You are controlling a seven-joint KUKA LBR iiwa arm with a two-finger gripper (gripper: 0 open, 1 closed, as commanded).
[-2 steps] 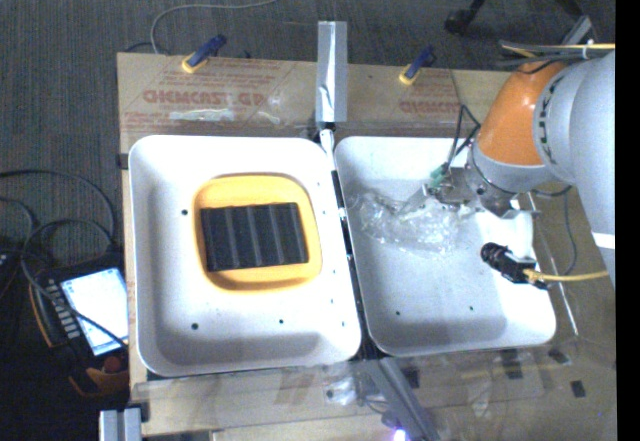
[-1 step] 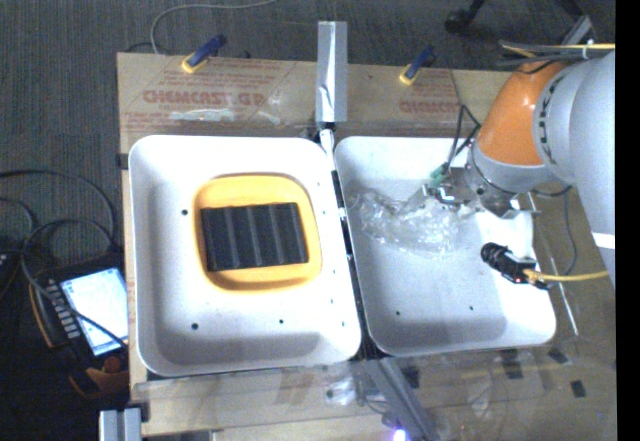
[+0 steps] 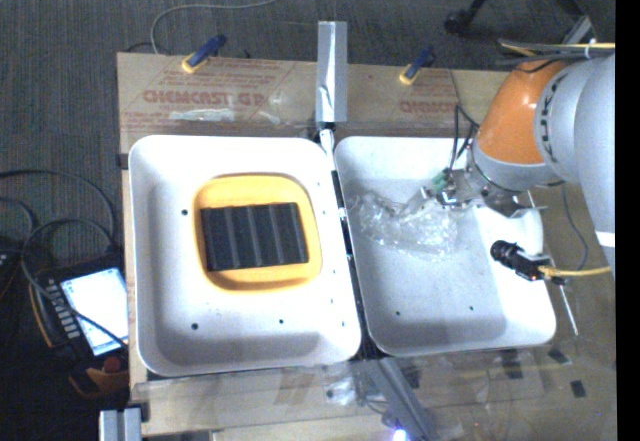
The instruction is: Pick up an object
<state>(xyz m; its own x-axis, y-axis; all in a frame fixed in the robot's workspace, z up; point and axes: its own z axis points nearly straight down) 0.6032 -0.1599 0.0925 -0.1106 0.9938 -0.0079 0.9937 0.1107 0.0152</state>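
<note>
Nothing's been picked up yet, by the looks of it. A crinkly clear plastic wrapper (image 3: 408, 222) is left lying mid right bin (image 3: 450, 334). The gripper (image 3: 447, 186) is parked at its 2 o'clock; its grip can't be told.

I see two bins side by side: the left bin (image 3: 160, 229) holds a tray (image 3: 257, 231) at its middle, well left of the gripper (image 3: 447, 187). The gripper sits in the right bin (image 3: 460, 319), near its far right part. A crumpled plastic wrap (image 3: 405, 222) lies just left of it, toward the bin's middle.
</note>
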